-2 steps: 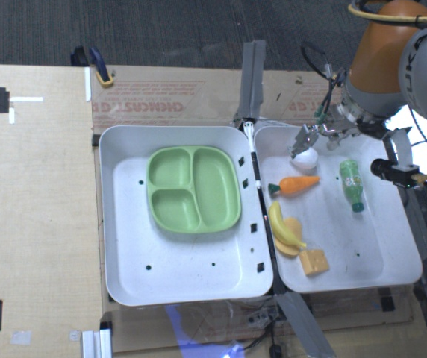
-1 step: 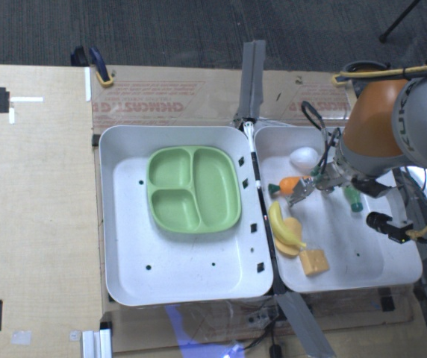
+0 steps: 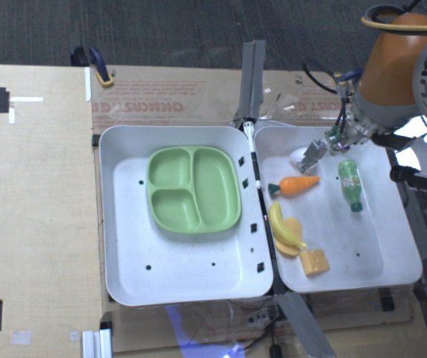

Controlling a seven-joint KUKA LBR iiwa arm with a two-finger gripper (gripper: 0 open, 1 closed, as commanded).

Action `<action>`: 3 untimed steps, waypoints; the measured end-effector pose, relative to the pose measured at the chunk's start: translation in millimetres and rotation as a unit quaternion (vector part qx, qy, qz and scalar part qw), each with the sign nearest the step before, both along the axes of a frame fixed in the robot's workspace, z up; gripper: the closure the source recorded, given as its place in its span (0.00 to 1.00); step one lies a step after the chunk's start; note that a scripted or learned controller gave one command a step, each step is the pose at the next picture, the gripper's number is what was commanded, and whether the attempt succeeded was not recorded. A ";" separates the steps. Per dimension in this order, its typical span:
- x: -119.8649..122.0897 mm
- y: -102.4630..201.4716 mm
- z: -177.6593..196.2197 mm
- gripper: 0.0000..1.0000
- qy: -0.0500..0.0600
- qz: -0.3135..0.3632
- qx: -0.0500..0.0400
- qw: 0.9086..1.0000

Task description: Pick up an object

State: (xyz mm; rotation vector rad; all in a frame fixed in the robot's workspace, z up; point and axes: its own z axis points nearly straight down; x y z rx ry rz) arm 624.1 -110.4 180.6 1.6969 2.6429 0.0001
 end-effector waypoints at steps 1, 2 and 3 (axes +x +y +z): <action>0.5 -1.4 8.8 1.00 -0.001 -0.001 -0.001 1.000; 1.8 8.7 -88.3 1.00 -0.001 0.188 0.000 0.982; -15.2 -41.1 -87.8 1.00 -0.001 0.324 0.000 0.946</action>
